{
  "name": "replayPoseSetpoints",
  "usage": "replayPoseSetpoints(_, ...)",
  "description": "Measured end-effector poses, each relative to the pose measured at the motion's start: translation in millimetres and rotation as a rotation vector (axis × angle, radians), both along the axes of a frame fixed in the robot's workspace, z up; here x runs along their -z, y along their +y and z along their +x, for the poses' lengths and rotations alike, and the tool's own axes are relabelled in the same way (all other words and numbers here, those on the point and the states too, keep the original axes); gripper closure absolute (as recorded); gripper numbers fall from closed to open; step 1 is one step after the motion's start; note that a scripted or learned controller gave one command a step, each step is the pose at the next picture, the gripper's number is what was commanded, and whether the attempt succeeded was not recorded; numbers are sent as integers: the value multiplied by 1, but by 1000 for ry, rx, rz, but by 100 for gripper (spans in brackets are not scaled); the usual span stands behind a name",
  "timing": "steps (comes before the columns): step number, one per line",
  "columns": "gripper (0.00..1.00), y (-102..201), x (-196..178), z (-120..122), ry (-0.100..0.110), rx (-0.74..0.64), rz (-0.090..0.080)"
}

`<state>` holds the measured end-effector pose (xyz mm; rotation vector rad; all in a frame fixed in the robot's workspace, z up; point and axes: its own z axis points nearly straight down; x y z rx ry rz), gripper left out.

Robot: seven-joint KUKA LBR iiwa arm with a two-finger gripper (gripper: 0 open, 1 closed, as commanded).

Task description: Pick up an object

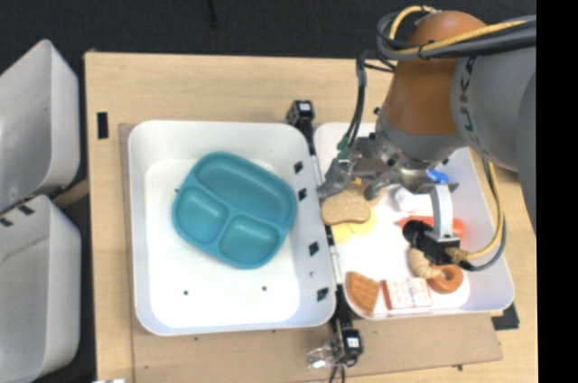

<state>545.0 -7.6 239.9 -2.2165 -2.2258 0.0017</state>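
Your end effector (354, 176) is hovering over the tan bread-slice toy (346, 209) — grip state unclear; crowded neighbours risk a miss.

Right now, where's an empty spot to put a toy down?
Left white bin: bare floor along its front and left walls, around the blue divided plastic plate. Right white bin is crowded: toast-shaped toy, waffle piece, small doughnut, gripper overhead.

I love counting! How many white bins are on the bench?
2: the left bin holds a blue divided plate; the right bin holds toy food, partly hidden under the arm.
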Motion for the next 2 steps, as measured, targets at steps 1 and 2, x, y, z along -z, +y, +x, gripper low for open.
replayPoseSetpoints(1, 100, 8, -9, 3, 0, 0, 0)
replayPoseSetpoints(2, 100, 0, 5, 0, 2, 5, -1)
